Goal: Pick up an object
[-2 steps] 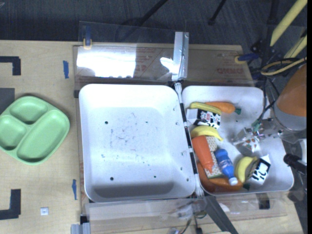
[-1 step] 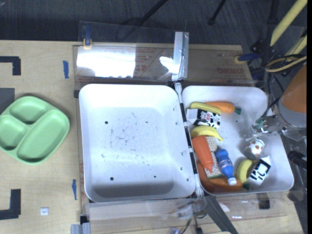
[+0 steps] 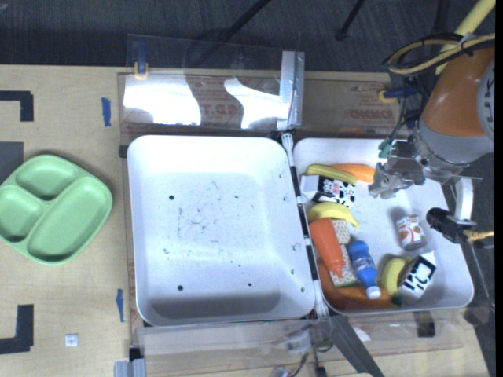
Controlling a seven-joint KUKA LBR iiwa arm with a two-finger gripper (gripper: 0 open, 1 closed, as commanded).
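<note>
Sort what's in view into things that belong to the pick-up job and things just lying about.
Job: gripper; right bin holding bananas, blue bottle, small can, black-and-white block.

Lying about: green divided plate on the bench; left bin; clear sheet behind it.
</note>
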